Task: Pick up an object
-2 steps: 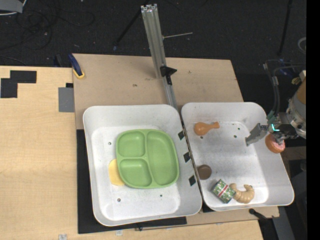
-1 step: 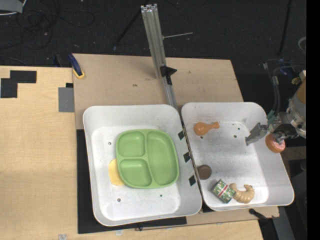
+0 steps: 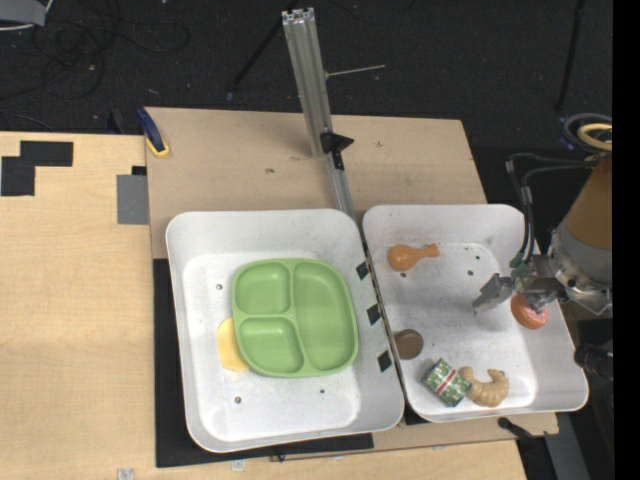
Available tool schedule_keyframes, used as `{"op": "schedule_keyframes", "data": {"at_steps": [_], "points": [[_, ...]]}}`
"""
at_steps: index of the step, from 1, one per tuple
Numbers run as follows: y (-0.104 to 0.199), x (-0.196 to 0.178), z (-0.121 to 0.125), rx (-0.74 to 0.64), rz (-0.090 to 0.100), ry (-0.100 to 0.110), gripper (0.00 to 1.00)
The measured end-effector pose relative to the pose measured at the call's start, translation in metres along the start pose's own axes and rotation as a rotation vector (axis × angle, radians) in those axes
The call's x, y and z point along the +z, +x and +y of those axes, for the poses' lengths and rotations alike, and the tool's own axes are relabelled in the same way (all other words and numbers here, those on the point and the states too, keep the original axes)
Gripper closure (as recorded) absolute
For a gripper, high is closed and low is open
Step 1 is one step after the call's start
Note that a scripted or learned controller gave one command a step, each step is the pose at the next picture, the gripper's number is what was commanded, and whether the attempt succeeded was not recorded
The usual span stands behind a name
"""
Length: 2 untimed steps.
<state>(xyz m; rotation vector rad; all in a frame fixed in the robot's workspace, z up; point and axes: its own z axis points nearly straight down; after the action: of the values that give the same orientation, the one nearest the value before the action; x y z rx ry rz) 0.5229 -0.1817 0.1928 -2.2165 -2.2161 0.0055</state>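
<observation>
The right bin holds several small objects. An orange drumstick-shaped toy lies near its far left. A brown round piece sits at its left wall. A green packet and a tan curled piece lie together at the front. A red-orange ball rests at the right side of the bin. My gripper hangs low over the bin, right beside the ball and touching or nearly touching it. I cannot make out whether the ball is held.
The left bin carries a green divided plate with a yellow piece poking out from under its left edge. A metal post stands behind the bins. Black clips mark the seam between the bins.
</observation>
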Motion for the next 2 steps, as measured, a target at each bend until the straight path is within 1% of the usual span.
{"op": "schedule_keyframes", "data": {"at_steps": [1, 2], "points": [[0.003, 0.063, -0.006, 0.000, 0.001, 0.002, 0.00], [0.001, 0.091, -0.004, 0.002, -0.005, -0.013, 0.00]]}}
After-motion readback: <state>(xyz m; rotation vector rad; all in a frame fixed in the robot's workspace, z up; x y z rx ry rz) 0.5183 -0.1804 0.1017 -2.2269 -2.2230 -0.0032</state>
